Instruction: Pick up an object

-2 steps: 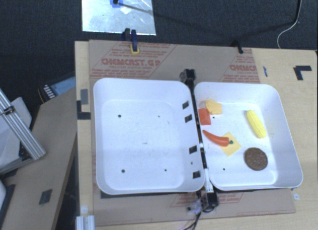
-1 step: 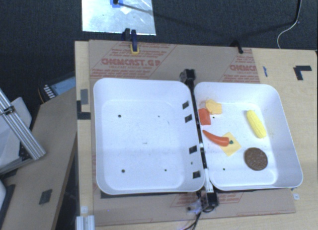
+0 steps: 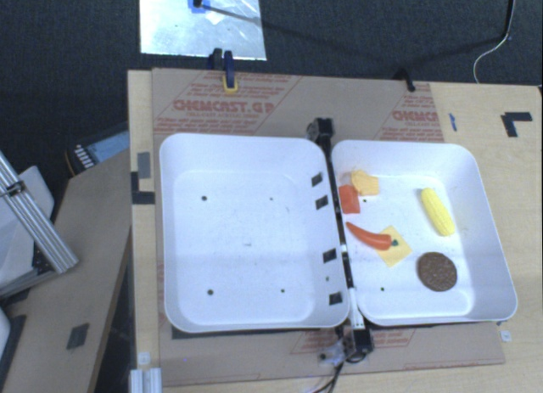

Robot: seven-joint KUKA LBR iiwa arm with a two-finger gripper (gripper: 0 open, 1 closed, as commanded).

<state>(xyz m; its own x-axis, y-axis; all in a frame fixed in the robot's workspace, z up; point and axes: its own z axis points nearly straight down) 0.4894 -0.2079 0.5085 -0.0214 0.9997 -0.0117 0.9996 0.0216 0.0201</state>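
The right bin [image 3: 488,213] holds several small items. A yellow corn cob [image 3: 437,210] lies toward its right side. A brown round cookie [image 3: 437,272] rests near the front. A red chili pepper [image 3: 370,235] lies partly on a yellow cheese slice [image 3: 396,249]. An orange-red block [image 3: 349,199] sits beside a small yellow piece [image 3: 366,182] near the divider.
The left bin [image 3: 246,230] sits beside the right one, joined by black clips [image 3: 327,202] along the shared wall. Both rest on a cardboard sheet [image 3: 280,103]. A shiny metal plate [image 3: 202,9] lies at the back, and an aluminium frame [image 3: 34,221] stands at the left.
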